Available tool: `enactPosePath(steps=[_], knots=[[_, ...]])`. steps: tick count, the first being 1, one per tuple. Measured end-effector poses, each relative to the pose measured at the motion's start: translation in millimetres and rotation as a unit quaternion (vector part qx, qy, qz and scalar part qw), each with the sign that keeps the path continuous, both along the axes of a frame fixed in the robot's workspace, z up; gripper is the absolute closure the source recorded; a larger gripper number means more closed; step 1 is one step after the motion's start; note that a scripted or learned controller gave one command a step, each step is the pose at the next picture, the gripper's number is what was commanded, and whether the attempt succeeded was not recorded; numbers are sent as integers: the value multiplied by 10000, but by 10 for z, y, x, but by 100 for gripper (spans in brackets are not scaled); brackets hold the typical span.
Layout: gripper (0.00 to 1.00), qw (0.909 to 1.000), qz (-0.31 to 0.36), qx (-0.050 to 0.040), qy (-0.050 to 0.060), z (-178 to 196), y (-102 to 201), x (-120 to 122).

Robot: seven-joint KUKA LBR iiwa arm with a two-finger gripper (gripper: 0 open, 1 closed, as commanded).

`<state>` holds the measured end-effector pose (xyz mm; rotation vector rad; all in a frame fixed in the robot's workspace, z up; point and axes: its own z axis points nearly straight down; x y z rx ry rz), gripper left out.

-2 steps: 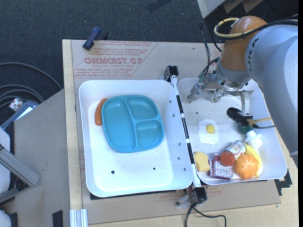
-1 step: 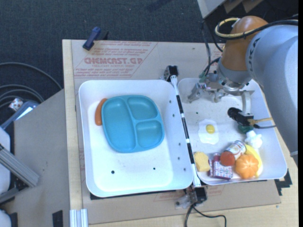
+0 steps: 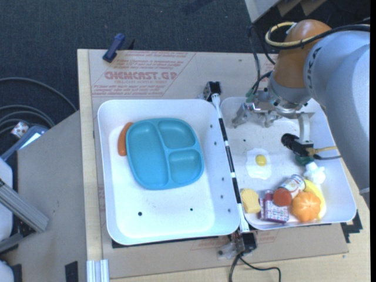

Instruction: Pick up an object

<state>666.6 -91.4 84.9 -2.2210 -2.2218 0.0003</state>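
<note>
My gripper (image 3: 254,118) hangs over the far end of the right bin (image 3: 338,157), its fingers spread open with nothing between them. A toy fried egg (image 3: 258,163) lies on the bin floor just in front of the gripper, apart from it. At the near end of the bin sit a yellow cheese wedge (image 3: 251,200), a small red-capped bottle (image 3: 287,191), a purple packet (image 3: 274,212), an orange (image 3: 306,206) and a banana (image 3: 314,188).
The left bin (image 3: 117,216) holds a blue divided plate (image 3: 164,151) with an orange sausage-like piece (image 3: 123,138) tucked at its left edge. A clamped ridge (image 3: 226,151) separates the bins. A blue clip (image 3: 113,47) lies on the cardboard behind them.
</note>
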Motion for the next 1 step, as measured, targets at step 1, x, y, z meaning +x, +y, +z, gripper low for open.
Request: enactPosePath(steps=[1], knots=[[0,10000,-2,-1,-1,-1,-16,0]])
